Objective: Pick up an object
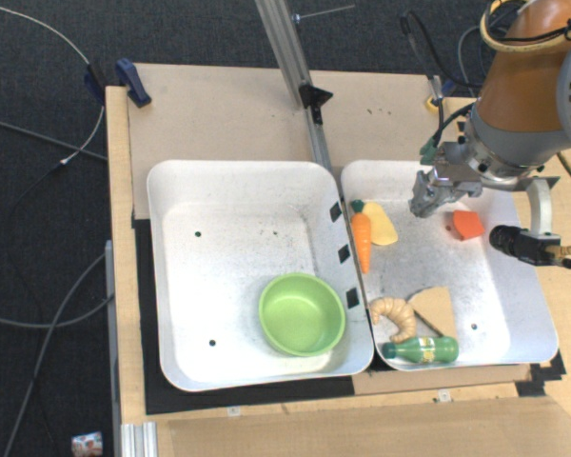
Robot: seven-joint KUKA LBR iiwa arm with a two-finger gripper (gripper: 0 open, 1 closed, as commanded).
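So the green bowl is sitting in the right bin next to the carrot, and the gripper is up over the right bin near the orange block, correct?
Not quite. The camera view shows the green bowl in the left bin, apart from the carrot, which lies in the right bin. The rest holds: the gripper is over the right bin near the orange block.

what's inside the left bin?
The left bin holds one thing: a green bowl, upright near its front right corner. The bowl's inside looks bare. The bin floor under the bowl is covered, so anything beneath it cannot be seen.
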